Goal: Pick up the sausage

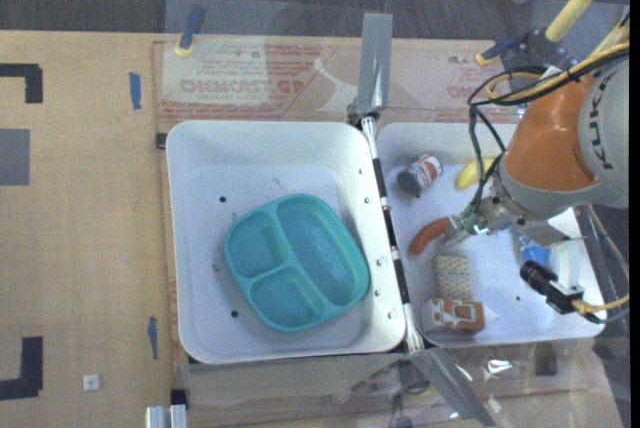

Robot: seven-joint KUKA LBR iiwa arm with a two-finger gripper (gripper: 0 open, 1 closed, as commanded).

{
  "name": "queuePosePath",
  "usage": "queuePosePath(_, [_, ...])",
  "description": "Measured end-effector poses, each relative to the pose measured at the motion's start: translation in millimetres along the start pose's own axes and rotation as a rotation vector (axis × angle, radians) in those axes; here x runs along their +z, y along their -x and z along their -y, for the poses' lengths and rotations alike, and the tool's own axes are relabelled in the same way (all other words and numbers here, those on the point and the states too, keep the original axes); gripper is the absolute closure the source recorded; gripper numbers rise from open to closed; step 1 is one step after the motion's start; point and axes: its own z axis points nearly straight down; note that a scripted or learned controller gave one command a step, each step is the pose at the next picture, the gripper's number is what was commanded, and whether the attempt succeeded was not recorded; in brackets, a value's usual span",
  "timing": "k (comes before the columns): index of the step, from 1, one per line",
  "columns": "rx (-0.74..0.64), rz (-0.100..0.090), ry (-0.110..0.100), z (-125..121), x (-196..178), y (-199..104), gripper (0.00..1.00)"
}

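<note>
1. Worktop (80,216) carried two shallow white bins side by side: left bin (200,156) and right bin (520,316).
2. Arm (545,156), grey with the orange band, came in from the right and hung over the right bin's middle.
3. Teal divided plate (295,261) lay in the left bin, well apart from the action; not relevant to the pick.
4. Sausage (430,235) lay in the right bin, near its left wall and about mid-depth. Long axis ran diagonally, lower-left to upper-right.
5. Hand (470,223) sat just beside the sausage's upper-right end, possibly touching. The sausage extended left and slightly toward the camera from it.
6. Finger spacing: couldn't tell, since the tips were small and cluttered by cabling. Nothing was visibly between them, so no grasp confirmed.
7. Neighbours: small can (420,174) above the sausage, a patterned block (453,272) just below it, a toy vehicle (457,314) lower still, a yellow item (468,174) partly behind the arm.
8. Judgement: the hand needed a short shift left, with jaws set across the diagonal axis.
</note>
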Motion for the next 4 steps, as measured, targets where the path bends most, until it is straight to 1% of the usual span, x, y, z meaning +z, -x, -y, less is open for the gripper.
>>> queuePosePath(1, [-0.4, 0.004, 0.006, 43.5, -0.9, -27.5, 1.0])
queuePosePath(4, [-0.389, 0.012, 0.019, 40.8, -30.9, -24.1, 1.0])
